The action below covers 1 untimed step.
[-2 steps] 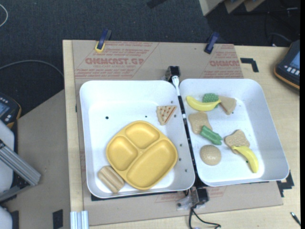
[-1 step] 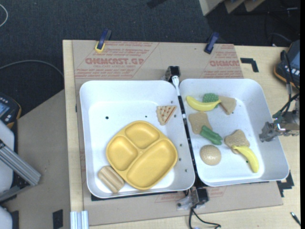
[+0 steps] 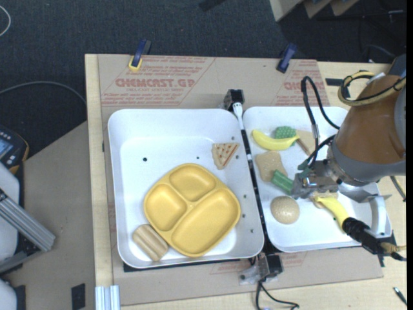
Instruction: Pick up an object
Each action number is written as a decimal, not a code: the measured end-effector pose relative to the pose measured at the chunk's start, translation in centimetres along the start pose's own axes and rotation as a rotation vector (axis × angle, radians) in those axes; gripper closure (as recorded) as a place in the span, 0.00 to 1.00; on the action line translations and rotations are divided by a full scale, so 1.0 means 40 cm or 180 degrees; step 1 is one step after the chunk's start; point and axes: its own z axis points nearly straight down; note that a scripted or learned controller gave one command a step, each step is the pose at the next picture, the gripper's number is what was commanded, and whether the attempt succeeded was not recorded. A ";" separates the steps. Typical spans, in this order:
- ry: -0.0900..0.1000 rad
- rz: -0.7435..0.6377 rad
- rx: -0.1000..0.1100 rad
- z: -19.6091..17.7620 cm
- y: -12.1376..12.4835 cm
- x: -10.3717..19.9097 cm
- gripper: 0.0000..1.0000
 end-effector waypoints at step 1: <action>-0.0012 0.0003 -0.0054 -0.214 0.006 0.188 1.00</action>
